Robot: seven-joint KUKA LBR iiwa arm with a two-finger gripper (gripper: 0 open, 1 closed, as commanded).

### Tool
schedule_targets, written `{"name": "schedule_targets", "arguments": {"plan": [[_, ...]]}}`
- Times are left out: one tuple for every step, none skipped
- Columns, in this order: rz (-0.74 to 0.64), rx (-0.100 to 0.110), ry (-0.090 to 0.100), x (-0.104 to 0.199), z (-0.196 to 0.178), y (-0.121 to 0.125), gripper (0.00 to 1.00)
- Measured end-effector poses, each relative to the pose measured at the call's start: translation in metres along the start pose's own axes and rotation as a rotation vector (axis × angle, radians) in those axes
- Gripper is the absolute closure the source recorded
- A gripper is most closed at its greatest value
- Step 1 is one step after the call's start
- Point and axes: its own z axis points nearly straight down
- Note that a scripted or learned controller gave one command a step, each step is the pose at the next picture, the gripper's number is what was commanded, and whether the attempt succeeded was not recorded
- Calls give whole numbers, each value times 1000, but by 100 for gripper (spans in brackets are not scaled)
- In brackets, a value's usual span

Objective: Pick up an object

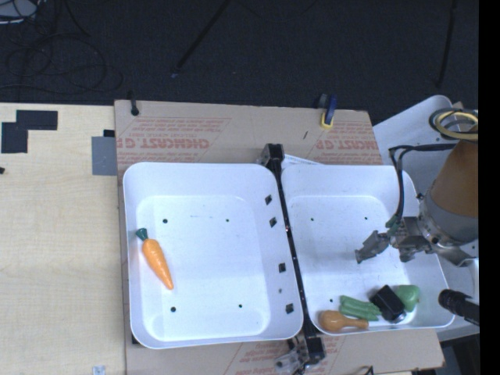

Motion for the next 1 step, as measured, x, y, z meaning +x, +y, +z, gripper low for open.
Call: {"name": "schedule_targets", "arguments": {"plan": [[-7, -1, 1, 62, 45, 54, 0]]}}
